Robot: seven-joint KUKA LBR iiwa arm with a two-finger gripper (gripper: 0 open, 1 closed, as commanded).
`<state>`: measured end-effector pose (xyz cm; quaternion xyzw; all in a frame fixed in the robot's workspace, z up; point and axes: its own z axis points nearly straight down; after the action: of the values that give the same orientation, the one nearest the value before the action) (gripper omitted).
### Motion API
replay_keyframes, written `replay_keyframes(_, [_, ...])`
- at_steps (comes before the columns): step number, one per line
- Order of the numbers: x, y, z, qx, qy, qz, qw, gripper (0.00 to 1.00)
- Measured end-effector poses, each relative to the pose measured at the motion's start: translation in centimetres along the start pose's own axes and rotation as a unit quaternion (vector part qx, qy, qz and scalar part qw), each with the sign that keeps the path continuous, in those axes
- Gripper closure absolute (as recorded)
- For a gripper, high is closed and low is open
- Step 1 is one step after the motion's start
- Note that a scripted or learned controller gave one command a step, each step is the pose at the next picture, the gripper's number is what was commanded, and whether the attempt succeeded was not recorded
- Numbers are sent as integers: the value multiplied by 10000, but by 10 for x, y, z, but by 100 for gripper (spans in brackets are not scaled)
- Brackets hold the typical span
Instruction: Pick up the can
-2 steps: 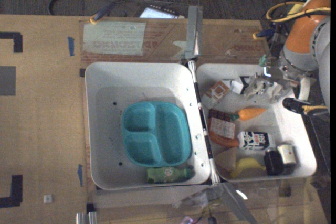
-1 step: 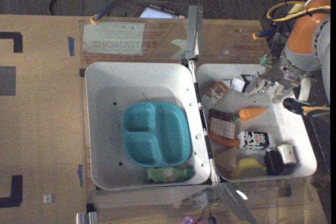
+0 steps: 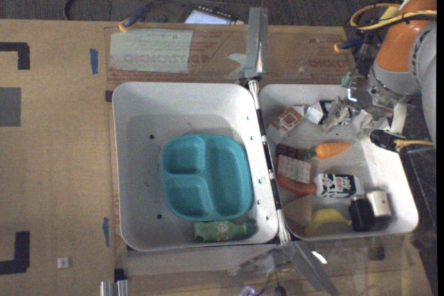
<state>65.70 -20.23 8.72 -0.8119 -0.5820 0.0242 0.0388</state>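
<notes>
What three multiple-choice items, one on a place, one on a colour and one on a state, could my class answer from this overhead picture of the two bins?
1. Where does the divided tray lie?
A. In the left bin
B. In the right bin
C. On the cardboard outside the bins

2. What colour is the divided tray?
A. Red
B. Teal
C. Yellow

3. How does the can stand with the gripper?
A. Raised between its fingers
B. Lying in the right bin, apart from the gripper
C. Set on the tray

Answers: 1 A, the tray sits on the floor of the left bin. 2 B, its three compartments are blue-green. 3 B, the can rests near the front corner of the right bin, while the gripper is over the back of that bin.
</notes>
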Motion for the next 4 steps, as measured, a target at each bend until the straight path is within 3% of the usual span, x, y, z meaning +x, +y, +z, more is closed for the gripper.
replay_keyframes(1, [-9, 2, -59, -287, -41, 182, 9994, 0])
replay_keyframes(2, [-7, 2, -67, -322, -56, 88, 9994, 0])
replay_keyframes(3, [-17, -65, 2, -435, 47, 26, 9990, 0])
replay_keyframes(4, [5, -7, 2, -29, -28, 546, 9985, 0])
